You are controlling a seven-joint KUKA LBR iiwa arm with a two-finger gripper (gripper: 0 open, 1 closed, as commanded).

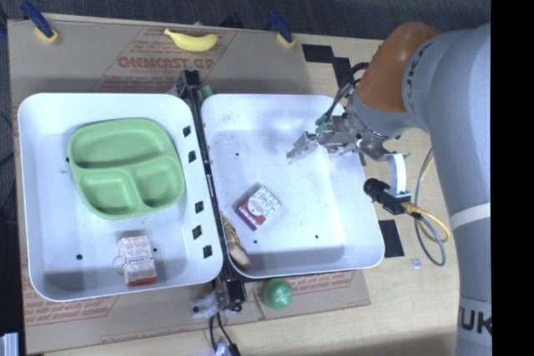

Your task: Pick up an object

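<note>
My gripper (305, 142) hangs over the upper right part of the right bin (350, 238), above bare white floor, with nothing seen in it. A small red and white box (259, 207) lies tilted in the middle of that bin, below and left of the gripper and apart from it. A tan object (234, 247) rests against the bin's left wall near the front. In the left bin (37, 179) sit a green divided tray (125, 167) and a small red and white packet (136, 259).
A yellow banana (191, 38) lies on the cardboard behind the bins. In front of the right bin sits a green ball (277, 293). Blue clamps (39, 22) hold the cardboard's back edge. The arm's grey body (450, 121) covers the right side.
</note>
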